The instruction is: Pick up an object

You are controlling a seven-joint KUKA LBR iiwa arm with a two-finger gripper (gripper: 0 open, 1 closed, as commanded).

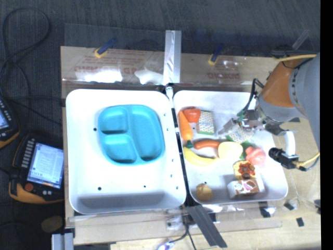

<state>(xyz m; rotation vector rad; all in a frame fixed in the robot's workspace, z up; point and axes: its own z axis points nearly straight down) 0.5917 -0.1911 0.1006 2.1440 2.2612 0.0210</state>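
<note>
Tool [232, 127] over right bin [279, 187]
We see it near a pale round piece [229, 150]; we cannot tell its grip state

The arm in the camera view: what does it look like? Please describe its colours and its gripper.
The arm is thick, rounded and grey, with a broad orange band above the wrist. The gripper is small, pale and metallic, much narrower than the arm. A thin dark cable curves beside the orange band.
</note>
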